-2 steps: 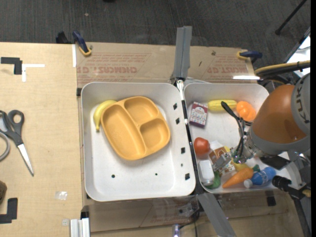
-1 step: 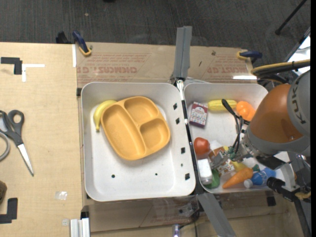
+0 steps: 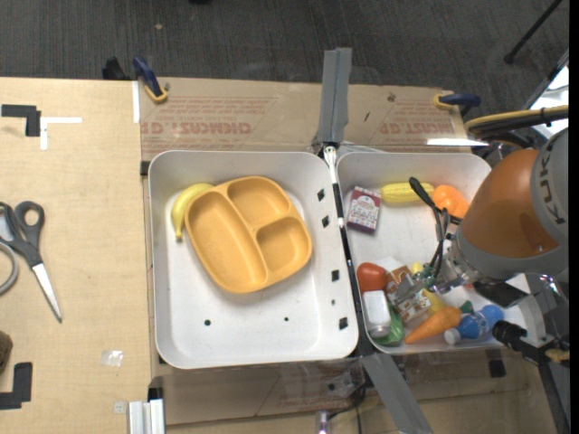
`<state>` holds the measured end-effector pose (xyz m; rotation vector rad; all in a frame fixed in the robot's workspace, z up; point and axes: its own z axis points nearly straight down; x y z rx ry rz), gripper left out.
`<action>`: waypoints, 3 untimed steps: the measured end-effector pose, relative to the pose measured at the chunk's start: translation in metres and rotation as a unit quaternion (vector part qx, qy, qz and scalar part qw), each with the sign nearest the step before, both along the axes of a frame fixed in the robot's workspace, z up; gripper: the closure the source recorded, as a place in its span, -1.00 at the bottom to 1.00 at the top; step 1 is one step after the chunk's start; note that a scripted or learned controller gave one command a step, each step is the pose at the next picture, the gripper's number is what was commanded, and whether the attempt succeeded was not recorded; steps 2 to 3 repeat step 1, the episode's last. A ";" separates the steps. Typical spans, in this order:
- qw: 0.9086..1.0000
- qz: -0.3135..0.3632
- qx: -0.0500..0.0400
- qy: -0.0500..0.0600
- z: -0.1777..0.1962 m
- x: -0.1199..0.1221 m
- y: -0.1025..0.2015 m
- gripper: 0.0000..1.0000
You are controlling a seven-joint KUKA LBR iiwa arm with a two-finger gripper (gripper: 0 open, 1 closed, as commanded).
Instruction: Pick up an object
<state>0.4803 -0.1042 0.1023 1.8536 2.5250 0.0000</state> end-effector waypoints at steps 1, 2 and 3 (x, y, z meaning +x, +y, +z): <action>0.998 -0.064 0.002 0.004 0.134 0.027 0.045 1.00; 0.998 -0.064 0.002 0.004 0.134 0.027 0.045 1.00; 0.998 -0.064 0.002 0.004 0.134 0.027 0.045 1.00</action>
